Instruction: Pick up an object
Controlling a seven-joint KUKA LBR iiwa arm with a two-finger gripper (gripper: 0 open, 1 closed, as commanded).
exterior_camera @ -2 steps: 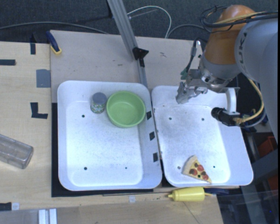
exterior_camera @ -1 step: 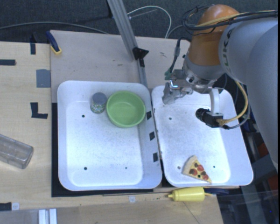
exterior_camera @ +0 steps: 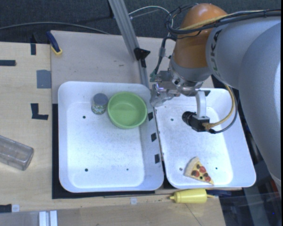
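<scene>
A clear plastic container [exterior_camera: 9, 150] is seen lying on the table [exterior_camera: 19, 102] at the far left. In the left bin [exterior_camera: 70, 173], a small grey can [exterior_camera: 99, 103] is placed at the upper part, and a green bowl [exterior_camera: 127, 109] is touching it on the right side. The hand [exterior_camera: 161, 94] is held above the rims where the two bins meet, just beside the bowl; whether it is apart or together cannot be told. In the right bin [exterior_camera: 236, 145], a pizza slice toy [exterior_camera: 198, 170] is lying near the front wall. A yellow bottle [exterior_camera: 188, 197] is lying on the table just in front of this bin.
</scene>
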